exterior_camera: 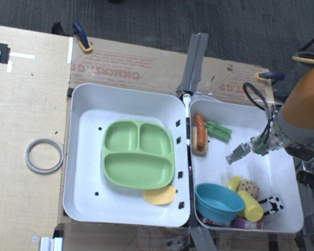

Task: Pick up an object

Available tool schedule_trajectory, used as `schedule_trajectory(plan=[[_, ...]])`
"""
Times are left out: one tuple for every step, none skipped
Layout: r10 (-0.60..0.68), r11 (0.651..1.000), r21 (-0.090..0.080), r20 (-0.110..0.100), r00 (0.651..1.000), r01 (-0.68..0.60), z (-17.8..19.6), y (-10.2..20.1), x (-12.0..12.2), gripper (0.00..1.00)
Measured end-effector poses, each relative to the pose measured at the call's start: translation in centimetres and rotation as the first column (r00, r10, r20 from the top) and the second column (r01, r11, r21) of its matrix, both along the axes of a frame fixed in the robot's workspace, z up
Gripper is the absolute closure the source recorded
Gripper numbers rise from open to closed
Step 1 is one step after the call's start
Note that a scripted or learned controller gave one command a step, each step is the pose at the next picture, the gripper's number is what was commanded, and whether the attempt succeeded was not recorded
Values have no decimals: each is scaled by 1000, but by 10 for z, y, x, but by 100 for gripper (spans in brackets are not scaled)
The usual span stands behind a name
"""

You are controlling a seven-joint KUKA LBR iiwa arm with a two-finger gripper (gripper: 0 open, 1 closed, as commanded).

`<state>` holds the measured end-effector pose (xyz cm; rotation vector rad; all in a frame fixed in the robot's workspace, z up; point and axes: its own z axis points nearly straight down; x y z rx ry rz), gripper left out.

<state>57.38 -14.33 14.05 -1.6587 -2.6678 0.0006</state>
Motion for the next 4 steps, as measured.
schedule_trajectory(plan=[[34,999,1,16,999,-34,-42,-43,-90,0],[34,999,1,16,999,-34,-42,-43,-90,0],[119,993,0,1,993,-119,-50,1,32,0],[68,998,-8,4,998,-68,-48,33,67,0]])
